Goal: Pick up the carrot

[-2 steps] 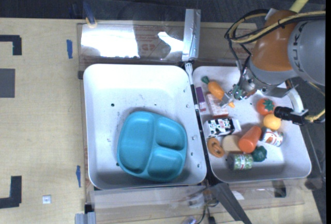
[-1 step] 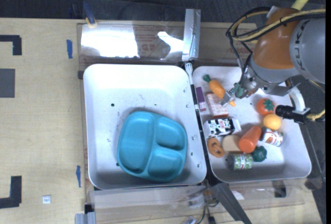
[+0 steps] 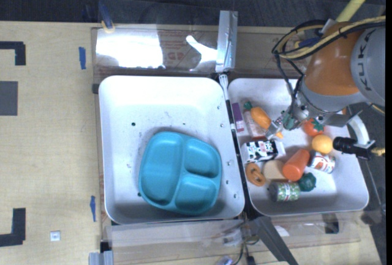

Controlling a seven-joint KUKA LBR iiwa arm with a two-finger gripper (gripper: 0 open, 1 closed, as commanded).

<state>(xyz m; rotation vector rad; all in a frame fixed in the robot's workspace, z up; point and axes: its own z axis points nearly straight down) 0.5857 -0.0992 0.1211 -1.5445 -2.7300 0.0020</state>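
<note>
The left bin point(image 3: 116, 104) holds a teal divided plate point(image 3: 180, 173). The right bin point(image 3: 355, 193) is crowded with toy food — the arm point(image 3: 334, 71) reaches over it. The gripper point(image 3: 288, 120) hangs just right of the carrot point(image 3: 260, 117), near the bin's upper left; whether its fingers are spread cannot be told.
</note>
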